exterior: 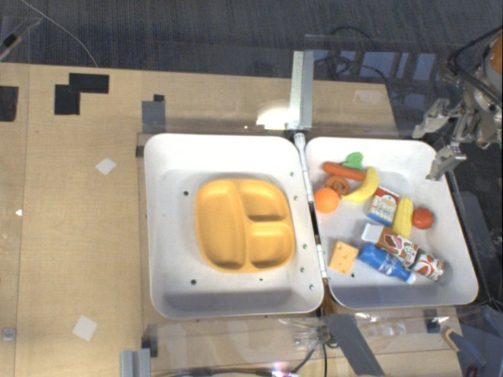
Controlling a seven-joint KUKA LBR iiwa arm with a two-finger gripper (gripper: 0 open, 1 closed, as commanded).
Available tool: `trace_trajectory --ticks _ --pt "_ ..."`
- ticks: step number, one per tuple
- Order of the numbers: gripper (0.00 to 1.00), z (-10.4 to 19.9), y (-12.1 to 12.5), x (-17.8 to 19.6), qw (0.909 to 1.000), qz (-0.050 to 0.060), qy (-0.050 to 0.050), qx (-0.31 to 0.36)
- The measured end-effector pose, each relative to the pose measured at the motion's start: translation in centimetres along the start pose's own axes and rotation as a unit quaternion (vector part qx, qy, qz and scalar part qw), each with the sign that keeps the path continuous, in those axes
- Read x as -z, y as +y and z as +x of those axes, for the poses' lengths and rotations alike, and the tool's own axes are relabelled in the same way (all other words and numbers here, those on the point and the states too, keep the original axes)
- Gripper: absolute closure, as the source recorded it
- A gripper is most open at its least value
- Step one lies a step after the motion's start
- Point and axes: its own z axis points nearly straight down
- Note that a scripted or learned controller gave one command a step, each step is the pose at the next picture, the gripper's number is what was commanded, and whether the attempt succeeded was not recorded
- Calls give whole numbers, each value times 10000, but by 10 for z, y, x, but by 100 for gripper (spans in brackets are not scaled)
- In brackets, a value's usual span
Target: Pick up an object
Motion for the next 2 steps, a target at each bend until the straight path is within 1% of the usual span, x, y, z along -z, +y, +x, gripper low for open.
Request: trace_trajectory --ticks 1,2 --pt "0 -8 -13 -71 9924 -1 17 -1232" --pt "0 9 -12 -173 9513 4 13 -3083"
